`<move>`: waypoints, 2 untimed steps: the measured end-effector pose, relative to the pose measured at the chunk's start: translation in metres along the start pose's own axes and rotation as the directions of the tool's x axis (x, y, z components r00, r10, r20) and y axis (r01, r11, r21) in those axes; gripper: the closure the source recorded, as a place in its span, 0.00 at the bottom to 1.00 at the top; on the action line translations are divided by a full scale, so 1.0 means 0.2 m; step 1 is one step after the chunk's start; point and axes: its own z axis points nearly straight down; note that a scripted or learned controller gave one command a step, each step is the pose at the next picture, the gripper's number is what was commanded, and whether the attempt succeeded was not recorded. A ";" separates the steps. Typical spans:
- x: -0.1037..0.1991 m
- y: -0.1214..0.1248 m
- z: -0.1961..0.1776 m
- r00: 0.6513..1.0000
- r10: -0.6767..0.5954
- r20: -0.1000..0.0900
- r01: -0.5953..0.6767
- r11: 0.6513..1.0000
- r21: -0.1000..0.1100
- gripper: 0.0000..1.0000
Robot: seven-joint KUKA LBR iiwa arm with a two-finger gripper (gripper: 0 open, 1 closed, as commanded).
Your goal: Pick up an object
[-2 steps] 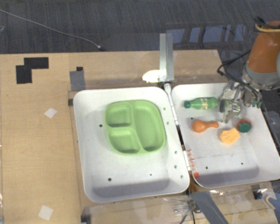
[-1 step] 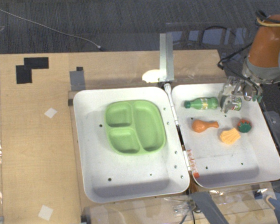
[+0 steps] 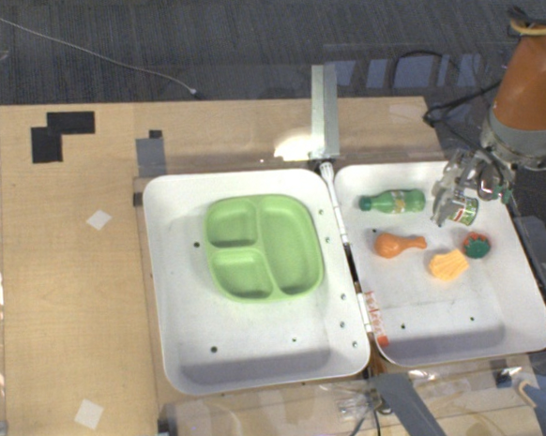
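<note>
My gripper (image 3: 457,205) hangs over the back right of the right bin (image 3: 470,328), below the orange band of the arm. A small can with a green and white label (image 3: 464,212) sits tilted between its fingers, and the gripper is shut on it. In the same bin lie a green bottle (image 3: 392,201) on its side to the left of the gripper, an orange drumstick-shaped toy (image 3: 399,244), a yellow-orange wedge (image 3: 449,264) and a small red and green object (image 3: 477,245) just below the can.
The left bin (image 3: 180,295) holds a green divided plate (image 3: 261,246). A metal post (image 3: 325,114) stands behind the rim shared by the two bins. Cables run at the back right, near the arm.
</note>
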 end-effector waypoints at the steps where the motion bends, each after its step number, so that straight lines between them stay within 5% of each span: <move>1: 0.20 0.26 -0.15 0.938 0.345 -0.007 -0.345 0.939 0.003 1.00; 2: 0.39 0.21 -0.07 0.631 0.775 -0.005 -0.775 0.631 0.011 1.00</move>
